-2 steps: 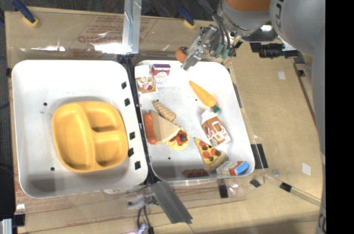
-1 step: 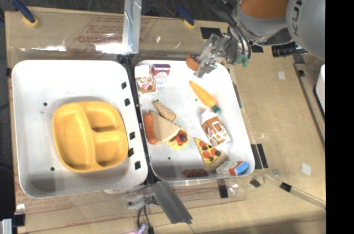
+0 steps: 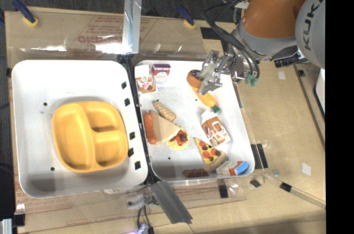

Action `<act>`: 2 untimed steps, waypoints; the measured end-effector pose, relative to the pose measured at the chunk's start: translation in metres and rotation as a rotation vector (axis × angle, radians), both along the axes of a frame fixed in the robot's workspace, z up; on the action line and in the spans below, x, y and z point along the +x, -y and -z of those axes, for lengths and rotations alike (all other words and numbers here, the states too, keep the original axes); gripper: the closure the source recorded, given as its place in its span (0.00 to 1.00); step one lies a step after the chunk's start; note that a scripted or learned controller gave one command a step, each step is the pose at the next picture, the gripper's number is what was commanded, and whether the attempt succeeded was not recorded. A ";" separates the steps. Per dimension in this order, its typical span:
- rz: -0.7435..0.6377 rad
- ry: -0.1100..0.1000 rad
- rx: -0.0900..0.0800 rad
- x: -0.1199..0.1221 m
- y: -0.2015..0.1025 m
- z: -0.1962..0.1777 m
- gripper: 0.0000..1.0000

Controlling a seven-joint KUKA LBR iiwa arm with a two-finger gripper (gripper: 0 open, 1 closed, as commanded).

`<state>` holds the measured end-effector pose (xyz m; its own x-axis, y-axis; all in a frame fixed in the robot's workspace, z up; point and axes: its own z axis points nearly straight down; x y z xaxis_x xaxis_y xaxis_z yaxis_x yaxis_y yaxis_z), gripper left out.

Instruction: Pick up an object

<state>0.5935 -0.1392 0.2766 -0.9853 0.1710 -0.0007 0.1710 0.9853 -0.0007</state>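
Note:
My gripper (image 3: pixel 212 81) hangs over the back right part of the right bin (image 3: pixel 243 133). It is open, and I see nothing between its fingers. Just left of it lies a brown bun-like toy (image 3: pixel 193 78), and an orange carrot-like piece (image 3: pixel 206 99) lies right below it. Further forward in the same bin are a small milk carton (image 3: pixel 215 130), a pizza slice (image 3: pixel 208 152), a sandwich wedge (image 3: pixel 166 130), a red sausage (image 3: pixel 149 126) and a bread piece (image 3: pixel 164 111).
Two small cartons (image 3: pixel 152 78) stand at the right bin's back left corner. A blue and red box (image 3: pixel 238 167) and a dark bar (image 3: pixel 194 173) lie at its front edge. The left bin (image 3: pixel 27 172) holds a yellow divided tray (image 3: pixel 88 134).

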 end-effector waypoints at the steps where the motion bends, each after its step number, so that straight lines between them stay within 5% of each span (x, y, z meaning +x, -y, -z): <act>1: -0.017 -0.006 0.002 -0.048 -0.032 0.079 1.00; 2: -0.100 0.007 -0.001 0.030 -0.029 0.014 1.00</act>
<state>0.6231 -0.1106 0.2631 -0.9974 0.0715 -0.0075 0.0715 0.9974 -0.0011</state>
